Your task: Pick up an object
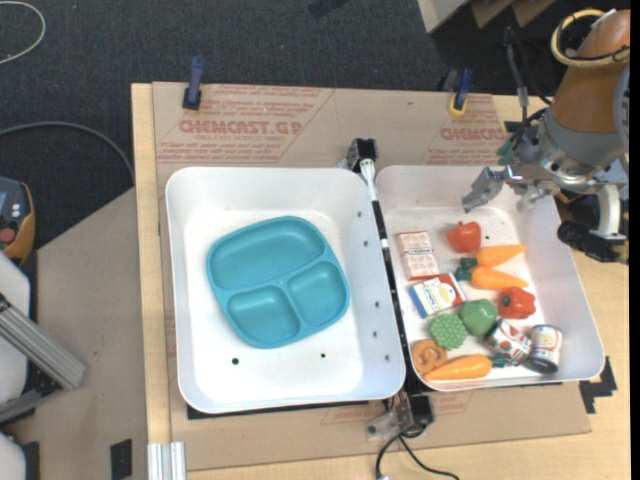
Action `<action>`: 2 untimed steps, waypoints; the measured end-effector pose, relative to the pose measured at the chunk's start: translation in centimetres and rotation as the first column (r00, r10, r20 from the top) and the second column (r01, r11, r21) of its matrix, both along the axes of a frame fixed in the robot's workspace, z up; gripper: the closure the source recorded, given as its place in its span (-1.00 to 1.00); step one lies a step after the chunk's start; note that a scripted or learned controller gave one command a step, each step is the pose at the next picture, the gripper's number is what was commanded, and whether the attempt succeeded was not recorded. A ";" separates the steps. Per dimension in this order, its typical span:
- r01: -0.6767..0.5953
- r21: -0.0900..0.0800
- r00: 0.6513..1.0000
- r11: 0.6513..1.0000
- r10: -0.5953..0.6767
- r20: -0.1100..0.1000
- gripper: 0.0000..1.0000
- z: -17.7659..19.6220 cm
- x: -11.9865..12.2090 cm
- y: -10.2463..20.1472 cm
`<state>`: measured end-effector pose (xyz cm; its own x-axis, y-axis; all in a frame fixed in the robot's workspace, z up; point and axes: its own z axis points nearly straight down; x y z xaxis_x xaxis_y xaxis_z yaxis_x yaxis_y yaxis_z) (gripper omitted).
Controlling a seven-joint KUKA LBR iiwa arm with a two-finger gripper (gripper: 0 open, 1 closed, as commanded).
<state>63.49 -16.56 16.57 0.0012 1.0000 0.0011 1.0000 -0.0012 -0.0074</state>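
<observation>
My gripper [503,194] hangs over the far end of the right bin [580,298], open, with nothing between its fingers. Just in front of it and to the left lies a red tomato [463,236]. Two orange carrots [498,256] and a red pepper [517,302] lie nearer the bin's right side. A red-and-white box [415,254] and a blue-and-white box [436,294] sit by the left wall. A green pepper [479,316], broccoli [448,330], a pretzel [430,353], another carrot [459,369] and two small cans [530,344] crowd the near end.
A teal divided plate [278,280] lies in the left bin [190,268]. A black-and-white divider strip [378,238] runs between the bins. Blue clamps [193,83] hold the cardboard base at the back. The arm's orange band [600,43] rises at the upper right.
</observation>
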 end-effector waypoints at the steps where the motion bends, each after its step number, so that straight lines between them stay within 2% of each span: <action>1: -0.002 0.000 1.000 1.000 0.002 0.003 -1.00 -8.4 1.5 -0.8; 2: -0.001 -0.001 1.000 1.000 0.001 0.007 -1.00 -7.9 1.5 -0.8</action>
